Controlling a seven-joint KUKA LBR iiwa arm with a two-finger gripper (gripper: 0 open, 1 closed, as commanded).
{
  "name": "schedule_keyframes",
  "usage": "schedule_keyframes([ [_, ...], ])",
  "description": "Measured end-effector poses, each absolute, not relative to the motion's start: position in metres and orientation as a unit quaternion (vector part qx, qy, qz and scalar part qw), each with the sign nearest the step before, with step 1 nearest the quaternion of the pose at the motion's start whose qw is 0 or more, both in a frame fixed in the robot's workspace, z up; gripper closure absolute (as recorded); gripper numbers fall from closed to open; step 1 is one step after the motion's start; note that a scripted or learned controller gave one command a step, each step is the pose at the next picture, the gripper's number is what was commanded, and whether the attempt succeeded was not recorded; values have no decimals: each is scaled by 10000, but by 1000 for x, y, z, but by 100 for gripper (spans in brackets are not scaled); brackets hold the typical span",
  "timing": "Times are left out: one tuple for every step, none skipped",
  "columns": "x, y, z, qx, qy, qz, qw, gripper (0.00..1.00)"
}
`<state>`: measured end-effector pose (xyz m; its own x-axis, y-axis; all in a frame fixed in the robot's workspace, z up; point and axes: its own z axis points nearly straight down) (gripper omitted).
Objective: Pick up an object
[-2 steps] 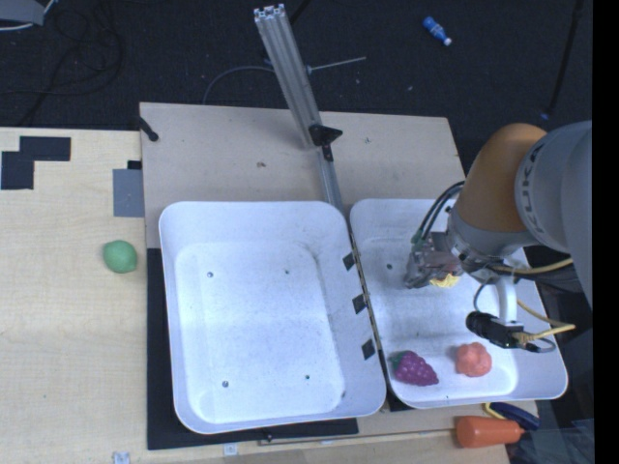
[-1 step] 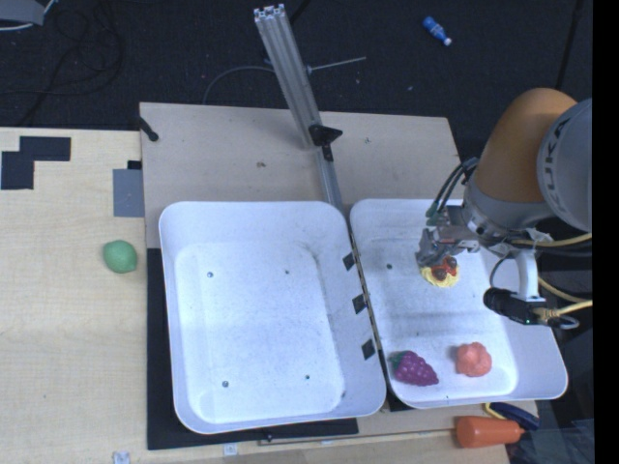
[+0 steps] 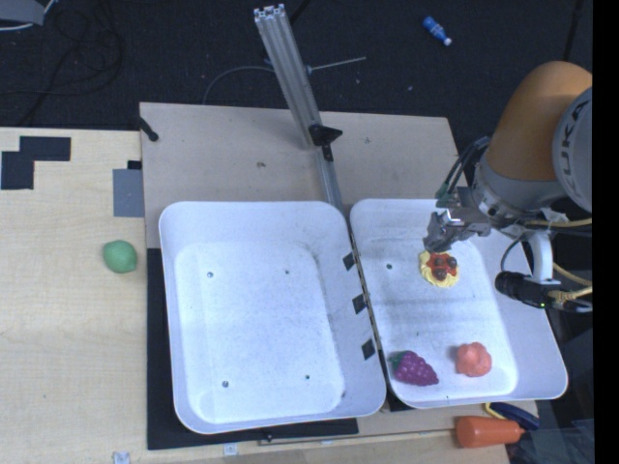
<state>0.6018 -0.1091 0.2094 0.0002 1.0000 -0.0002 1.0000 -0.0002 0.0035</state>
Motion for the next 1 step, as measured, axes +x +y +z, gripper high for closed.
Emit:
schedule_keyframes([
  [602,-110,257,7075,7068,12,14,100],
])
